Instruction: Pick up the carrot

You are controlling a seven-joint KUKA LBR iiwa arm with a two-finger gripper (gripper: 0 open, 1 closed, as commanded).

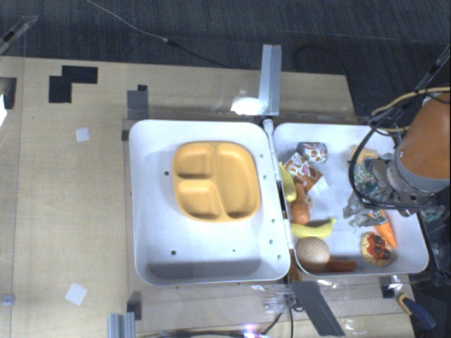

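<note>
Camera view: arm low over the right bin [416, 259], at the frame's right edge.
Gripper [368, 213] is a blurred tangle of metal; whether it is open or closed cannot be told. The carrot [385, 232] lies just beside it, partly covered, above a pizza slice [375, 248]. A yellow tray [213, 180] sits in the left bin [151, 210] on a pale wooden bench [63, 217].

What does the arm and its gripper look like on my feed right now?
The arm comes in from the right with a broad orange band above a grey wrist ring. Black cables loop beside it, with a yellowish one running over the top. Below the wrist sits the gripper, a grey metal piece over the right bin. Its finer detail is too small to make out.
</note>
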